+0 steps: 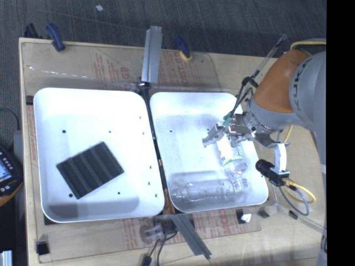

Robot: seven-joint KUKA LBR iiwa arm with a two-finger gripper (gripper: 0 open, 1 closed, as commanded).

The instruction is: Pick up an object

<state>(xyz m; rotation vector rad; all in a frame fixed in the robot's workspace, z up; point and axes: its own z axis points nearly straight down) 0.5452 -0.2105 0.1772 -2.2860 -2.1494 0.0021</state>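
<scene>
A black ribbed slab [90,169] lies flat in the left bin [50,110], toward its front left. In the right bin [183,107] a large clear plastic bottle [202,192] lies on its side along the front wall. A smaller clear bottle [233,165] lies at the right, its lower end touching the large one. My gripper [221,135] hangs over the right half of the right bin, just above the upper end of the small bottle. Whether it touches that bottle cannot be made out.
A metal bar [151,54] runs back from the seam between the two bins. Blue clamps [55,36] sit on the bench's back edge. The arm's orange band [280,82] hangs over the right rim of the right bin.
</scene>
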